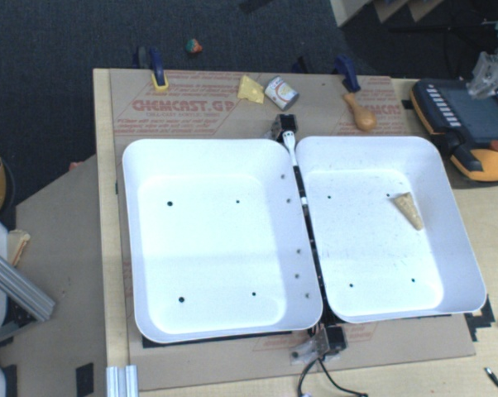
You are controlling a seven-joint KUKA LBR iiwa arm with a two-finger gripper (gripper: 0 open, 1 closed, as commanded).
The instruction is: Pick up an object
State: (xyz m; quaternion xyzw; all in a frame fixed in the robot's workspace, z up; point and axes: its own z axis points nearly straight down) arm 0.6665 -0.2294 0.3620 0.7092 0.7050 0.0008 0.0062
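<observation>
A small tan wedge-shaped object (409, 208) lies in the right white bin (447, 246), near its upper right part. The left white bin (150, 246) stands beside it, the two rims touching along the middle.
Behind the bins on the brown board lie a yellow piece (251, 90), a small white and grey box (281, 93), a wooden-handled tool (359, 112) and two blue clamps (157, 69) (345, 71). A black and yellow device (462, 122) sits at the right. Cables (323, 362) hang at the front edge.
</observation>
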